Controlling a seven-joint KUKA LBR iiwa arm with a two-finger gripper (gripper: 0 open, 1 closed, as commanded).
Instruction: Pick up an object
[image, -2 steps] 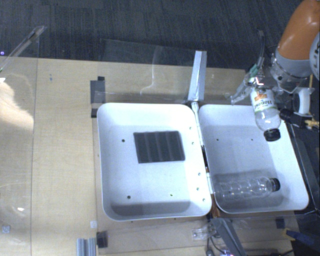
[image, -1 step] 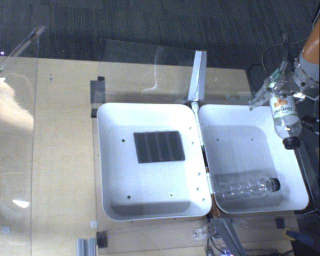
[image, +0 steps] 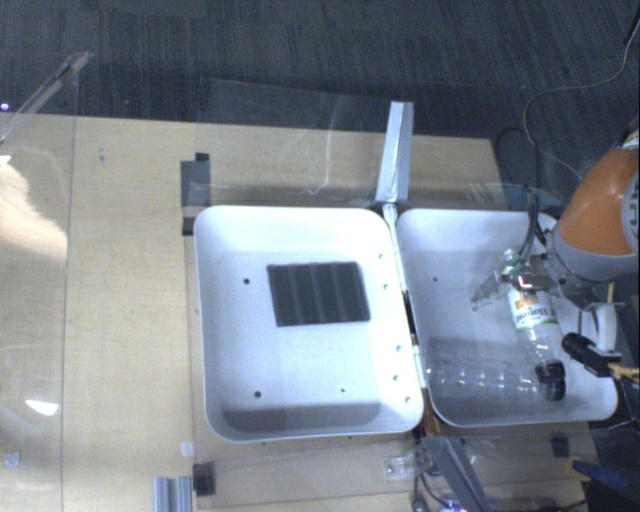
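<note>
The arm reaches into the right bin (image: 450, 290) from the right, and the gripper (image: 522, 272) sits low at the upper end of a clear bottle (image: 532, 314) with a printed label. The bottle lies on its side on the bin floor, running from the gripper toward the near wall, and its black cap (image: 551, 378) points at the near right corner.

I judge this to be the approach or grasp step. The gripper is at the bottle, but nothing shows the bottle lifted. Glare and clutter blur the tip, so I cannot tell whether the gripper is spread or pinching anything.

The next move likely calls for a squeeze across the bottle's round body, then a straight lift. A smooth clear cylinder could roll or slip out, so a centred hold near the label looks safer than one at the end.

Only 1 other thing shares this bin. It is a faint clear shape with a row of bumps (image: 480, 381) beside the cap, too dim to name, and it lies clear of the grasp point.

The left bin (image: 205, 330) holds 1 dark ribbed pad (image: 318, 293), well apart. The bin's right wall is close to the bottle and leaves little room on that side. The wooden surface (image: 110, 300) around both bins is bare.
</note>
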